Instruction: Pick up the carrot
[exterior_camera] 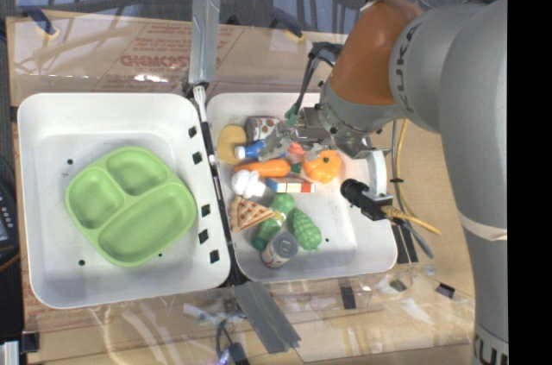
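Big grey arm (pixel 448 96) up close, reaching in from the right, with an orange band above the wrist. Gripper (pixel 299 130) down low over the far side of the right bin (pixel 379 255), right by the heap of toy food. Cannot tell if open or clenched. Nothing seen held.

Carrot (pixel 274 168) flat in the middle of the heap, just beside the gripper. Packed in tight: round orange fruit (pixel 323 167) at one end, small blue bottle (pixel 252 152) close by.

Looks like the reach-and-line-up step. Carrot not yet picked up. Next move, most likely: slide a little toward the carrot, turn to sit across its long body, go down, squeeze, then lift straight up. Tricky, with so many toys touching it. Easy to grab the orange fruit by mistake.

Counting now:
- two white bins
- one green plate (pixel 131 204) with three parts, alone in the left bin (pixel 52 268)
- one carrot
- one round orange fruit
- one pizza slice (pixel 248 212)
- one tin can (pixel 280 248)
- one bumpy green thing (pixel 304 227)
- one yellow round thing (pixel 229 141)
- one blue bottle

Other small bits too jumbled to name.
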